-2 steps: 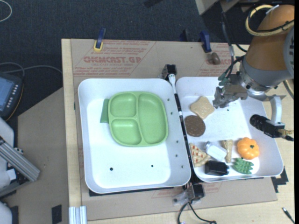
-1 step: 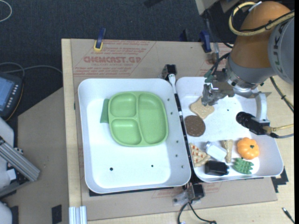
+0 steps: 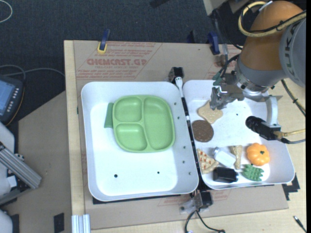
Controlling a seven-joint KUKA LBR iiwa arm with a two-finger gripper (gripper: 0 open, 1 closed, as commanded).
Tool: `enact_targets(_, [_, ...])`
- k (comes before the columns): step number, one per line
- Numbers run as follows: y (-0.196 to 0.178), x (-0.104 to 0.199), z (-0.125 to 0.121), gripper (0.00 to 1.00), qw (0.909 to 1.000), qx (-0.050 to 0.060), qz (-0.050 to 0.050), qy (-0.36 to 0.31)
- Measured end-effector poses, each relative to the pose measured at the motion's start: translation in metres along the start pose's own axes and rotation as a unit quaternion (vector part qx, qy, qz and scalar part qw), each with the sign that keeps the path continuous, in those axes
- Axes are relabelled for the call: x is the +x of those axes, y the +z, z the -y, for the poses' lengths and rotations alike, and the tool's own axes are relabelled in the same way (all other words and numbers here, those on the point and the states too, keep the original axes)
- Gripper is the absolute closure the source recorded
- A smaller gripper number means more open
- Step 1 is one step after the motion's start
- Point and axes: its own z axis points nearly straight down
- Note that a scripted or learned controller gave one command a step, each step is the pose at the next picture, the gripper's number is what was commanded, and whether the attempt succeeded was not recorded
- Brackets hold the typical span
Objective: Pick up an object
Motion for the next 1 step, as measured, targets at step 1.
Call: enact_targets(1, [0.0117,-0.0068,0.0019,1.0,1.0,0.003,0.0,0.001])
